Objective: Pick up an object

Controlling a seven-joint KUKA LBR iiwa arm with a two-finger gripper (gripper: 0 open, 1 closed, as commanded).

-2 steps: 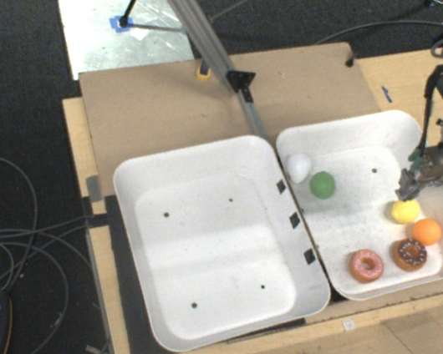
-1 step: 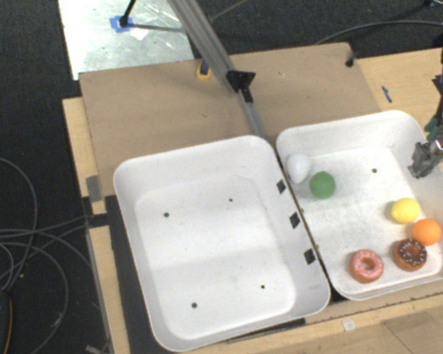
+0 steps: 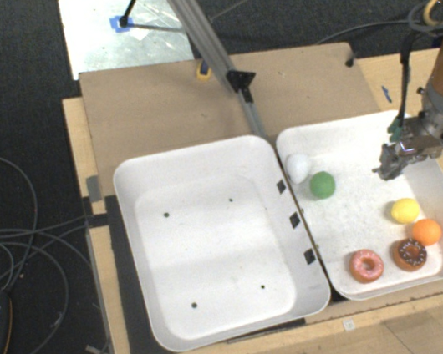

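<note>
**Arm hovering over right bin of small objects**

Bench seen from above at a slant, carrying two shallow white bins side by side across the middle of the frame. The left bin (image 3: 216, 241) is sitting centre-left, showing a bare white floor with four small dark dots. The right bin (image 3: 343, 142) is sitting just beside it, centre-right, the two touching along their inner edges, where three small black clips are lying.

Six small objects are resting in the right bin. A white ball (image 3: 298, 168) is lying at the bin's upper left, against the shared edge, and a green ball (image 3: 322, 185) is sitting just beside it, lower and to the right. A yellow ball (image 3: 405, 210) is lying toward the bin's right side, with an orange ball (image 3: 426, 231) just below it. Along the bin's lower edge, a pink doughnut (image 3: 366, 265) and a brown doughnut (image 3: 410, 253) are lying near each other, the brown one touching the orange ball.

The grey arm is reaching in from the right edge of the frame. Its gripper (image 3: 391, 166) is hanging over the right part of the right bin, above the yellow ball in the frame and apart from it. The metal tips are too small and dark to read, so whether they are spread or pressed together cannot be told. Nothing is showing between them.

A grey pole (image 3: 205, 35) is slanting down from the top of the frame toward the bins. Cables are trailing over the dark floor at the left.
</note>
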